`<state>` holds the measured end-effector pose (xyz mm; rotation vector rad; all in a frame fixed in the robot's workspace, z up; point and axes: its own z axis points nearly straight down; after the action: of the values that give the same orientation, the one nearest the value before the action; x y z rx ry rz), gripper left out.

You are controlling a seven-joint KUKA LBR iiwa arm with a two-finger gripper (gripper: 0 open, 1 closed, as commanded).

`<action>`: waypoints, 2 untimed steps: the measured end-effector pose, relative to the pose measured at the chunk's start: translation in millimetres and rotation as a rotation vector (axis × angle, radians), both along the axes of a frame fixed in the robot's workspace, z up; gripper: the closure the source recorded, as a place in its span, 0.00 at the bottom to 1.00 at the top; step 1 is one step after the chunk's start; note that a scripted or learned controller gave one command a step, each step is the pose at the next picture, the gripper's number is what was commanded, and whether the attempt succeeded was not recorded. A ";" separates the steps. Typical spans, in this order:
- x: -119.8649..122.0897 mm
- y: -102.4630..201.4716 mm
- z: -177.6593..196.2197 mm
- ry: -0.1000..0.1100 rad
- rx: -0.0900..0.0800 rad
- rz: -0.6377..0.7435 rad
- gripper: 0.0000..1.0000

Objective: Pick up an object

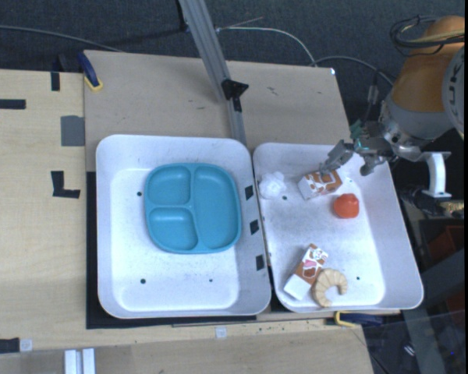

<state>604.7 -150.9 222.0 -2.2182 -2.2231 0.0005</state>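
Note:
The right bin [390, 248] holds a red tomato-like ball [345, 206], a small brown and white carton [320, 183], a crumpled clear wrapper [272, 185], a second carton [307, 269] and a croissant [329, 284] near the front. My gripper [352, 158] hangs open over the bin's far right corner, its two dark fingers spread apart just above and right of the brown and white carton. Nothing sits between the fingers.
The left bin [117, 232] carries a blue divided plate [193, 207]. A grey metal bar [210, 49] slants down from the top to the bins' shared far edge. Cables trail across the dark floor behind the bench.

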 end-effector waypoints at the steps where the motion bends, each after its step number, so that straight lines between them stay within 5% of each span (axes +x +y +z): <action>1: 0.0 0.0 0.0 0.000 0.000 0.001 0.00; 2: -0.8 -3.0 -44.3 0.005 -0.001 -0.001 0.00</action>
<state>603.9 -153.9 177.7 -2.2174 -2.2202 0.0071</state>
